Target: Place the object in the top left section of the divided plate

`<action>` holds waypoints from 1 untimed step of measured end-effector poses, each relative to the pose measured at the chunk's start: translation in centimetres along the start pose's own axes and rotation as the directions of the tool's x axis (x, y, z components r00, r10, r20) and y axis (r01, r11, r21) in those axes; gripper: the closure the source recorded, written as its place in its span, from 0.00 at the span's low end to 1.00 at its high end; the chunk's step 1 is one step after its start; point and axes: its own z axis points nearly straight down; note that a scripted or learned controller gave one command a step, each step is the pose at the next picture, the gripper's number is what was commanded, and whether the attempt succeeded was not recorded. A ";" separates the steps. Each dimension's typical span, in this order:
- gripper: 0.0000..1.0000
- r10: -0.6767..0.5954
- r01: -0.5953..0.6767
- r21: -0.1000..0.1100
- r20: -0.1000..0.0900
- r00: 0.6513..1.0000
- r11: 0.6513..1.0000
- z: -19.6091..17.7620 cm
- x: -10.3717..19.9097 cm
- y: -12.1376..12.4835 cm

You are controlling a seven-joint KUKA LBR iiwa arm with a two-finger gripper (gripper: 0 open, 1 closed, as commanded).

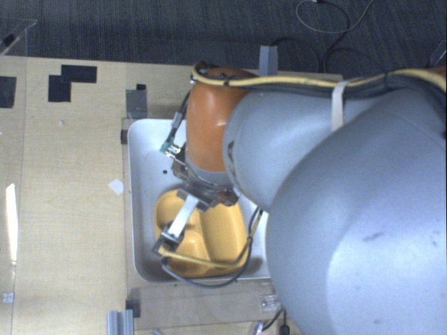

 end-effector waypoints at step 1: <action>0.00 0.000 0.000 0.000 0.000 1.000 1.000 0.0 0.0 0.0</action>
